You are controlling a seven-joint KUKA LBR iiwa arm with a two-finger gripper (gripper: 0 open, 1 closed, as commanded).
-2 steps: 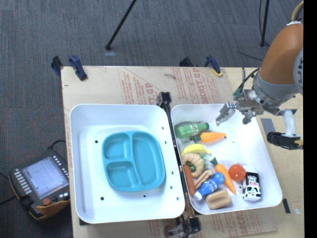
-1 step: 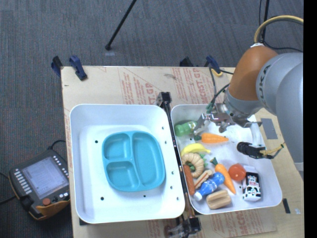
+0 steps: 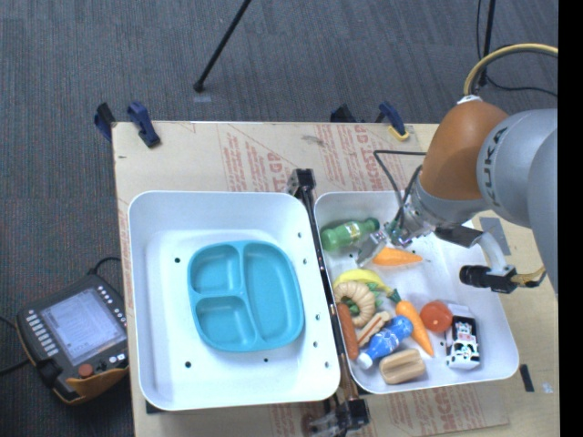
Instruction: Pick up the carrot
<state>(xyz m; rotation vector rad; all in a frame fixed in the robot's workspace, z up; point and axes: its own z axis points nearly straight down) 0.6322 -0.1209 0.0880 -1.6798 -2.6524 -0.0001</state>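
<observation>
Two white bins: left bin point(image 3: 150, 244), right bin point(image 3: 496, 335). One blue divided tray point(image 3: 244, 295), in the left bin. Right bin: two carrots, upper carrot point(image 3: 398, 257) and lower carrot point(image 3: 414, 324); one green bottle point(image 3: 347, 234), one blue bottle point(image 3: 384, 340), one banana point(image 3: 357, 279), one tomato point(image 3: 436, 316), one milk carton point(image 3: 464, 342), one bread roll point(image 3: 403, 365).

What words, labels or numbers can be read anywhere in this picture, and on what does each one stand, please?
Red mirrored lettering printed across the brown cardboard sheet under the bins: too blurred to read.
Dark letters on the grey robot arm link: seen only in part, not readable.
Screen of the grey and orange handheld control pendant: too small to read.
Black and white cow-patterned toy carton: no legible text.
</observation>
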